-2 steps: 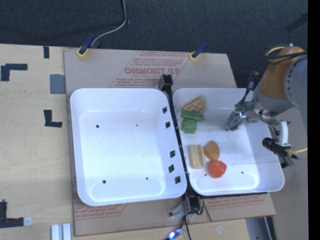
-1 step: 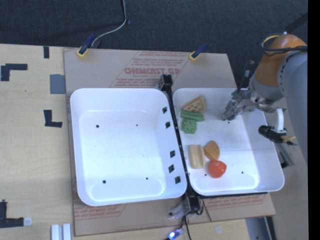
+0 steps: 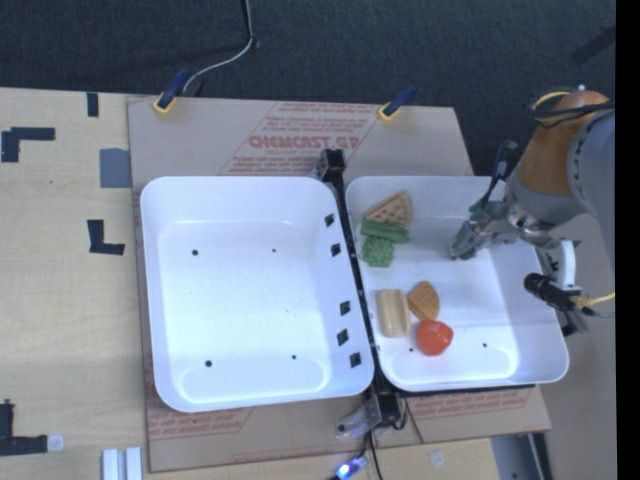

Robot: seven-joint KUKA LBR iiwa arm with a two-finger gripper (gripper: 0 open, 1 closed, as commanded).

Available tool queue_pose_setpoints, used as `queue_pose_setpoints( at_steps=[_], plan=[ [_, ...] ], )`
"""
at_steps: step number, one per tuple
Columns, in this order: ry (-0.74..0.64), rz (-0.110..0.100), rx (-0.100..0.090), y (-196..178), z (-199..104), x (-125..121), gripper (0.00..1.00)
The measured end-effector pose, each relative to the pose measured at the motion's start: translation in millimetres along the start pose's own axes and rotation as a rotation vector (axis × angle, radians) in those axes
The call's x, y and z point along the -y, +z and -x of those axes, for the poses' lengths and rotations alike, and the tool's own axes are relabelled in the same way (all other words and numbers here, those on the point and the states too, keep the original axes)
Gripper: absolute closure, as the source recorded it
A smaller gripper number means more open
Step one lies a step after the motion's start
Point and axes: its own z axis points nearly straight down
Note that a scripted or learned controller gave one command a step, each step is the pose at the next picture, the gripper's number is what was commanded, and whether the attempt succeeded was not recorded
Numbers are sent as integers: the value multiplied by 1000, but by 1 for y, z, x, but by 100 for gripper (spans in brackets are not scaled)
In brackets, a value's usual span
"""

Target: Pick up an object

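End effector (image 3: 462, 249) hangs over the right bin (image 3: 500, 368); whether it's apart, I cannot tell. Best to centre over the tomato (image 3: 434, 338) before descending.

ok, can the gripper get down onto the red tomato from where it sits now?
Probably yes. The gripper hangs over the right bin's open floor, and the red tomato lies uncovered near the front. The orange piece touching it could crowd the fingers.
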Motion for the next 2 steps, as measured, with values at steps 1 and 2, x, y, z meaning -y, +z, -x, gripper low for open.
queue_pose_setpoints(
  at_steps=[1,2],
  plan=[
    [0,-6,-1,-2,0,24,100],
    [1,3,1,-1,0,59,100]
  ],
)
